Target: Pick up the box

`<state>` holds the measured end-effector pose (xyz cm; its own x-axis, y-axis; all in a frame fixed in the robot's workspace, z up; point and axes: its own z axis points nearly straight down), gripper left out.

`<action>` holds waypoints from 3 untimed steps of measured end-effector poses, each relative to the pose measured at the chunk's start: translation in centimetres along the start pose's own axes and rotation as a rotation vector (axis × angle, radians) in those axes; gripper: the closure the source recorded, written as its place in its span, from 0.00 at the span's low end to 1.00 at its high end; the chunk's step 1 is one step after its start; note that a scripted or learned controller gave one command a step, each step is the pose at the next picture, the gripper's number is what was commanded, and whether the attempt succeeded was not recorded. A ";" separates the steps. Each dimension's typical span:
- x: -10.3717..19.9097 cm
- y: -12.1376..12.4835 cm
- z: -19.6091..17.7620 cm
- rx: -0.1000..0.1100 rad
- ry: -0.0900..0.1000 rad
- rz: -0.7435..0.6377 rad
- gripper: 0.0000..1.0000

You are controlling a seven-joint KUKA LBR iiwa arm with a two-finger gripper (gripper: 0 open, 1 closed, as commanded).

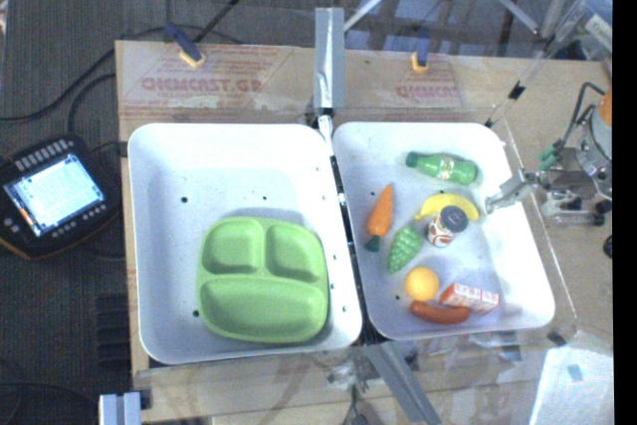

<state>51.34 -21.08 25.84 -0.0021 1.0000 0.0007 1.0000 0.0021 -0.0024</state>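
White plastic bins sit side by side on the bench. On the left bin's (159, 164) floor lies a green divided tray (264, 281). The right bin (528, 259) holds the clutter: a green bottle (443, 167) near the back, an orange carrot (379, 210), a banana (445, 206) with a small can (444, 227) touching it, a bumpy green piece (403, 249), an orange (422, 285) and a red sausage (439, 313). The box (470, 296), orange and white, lies flat near the front right corner, just beside the sausage. The gripper (506, 194) hovers over the bin's right rim, well apart from the box; whether its jaws are parted I cannot tell.
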 end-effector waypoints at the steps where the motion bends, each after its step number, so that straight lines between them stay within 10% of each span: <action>1: 3.7 4.5 8.0 0.000 0.000 -0.100 0.00; 2: 2.3 1.3 16.8 -0.014 -0.004 -0.114 0.00; 3: 1.2 7.1 16.9 -0.012 -0.005 0.038 0.00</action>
<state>58.36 -19.81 8.92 0.0355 0.9994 -0.0043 0.9993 -0.0354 0.0099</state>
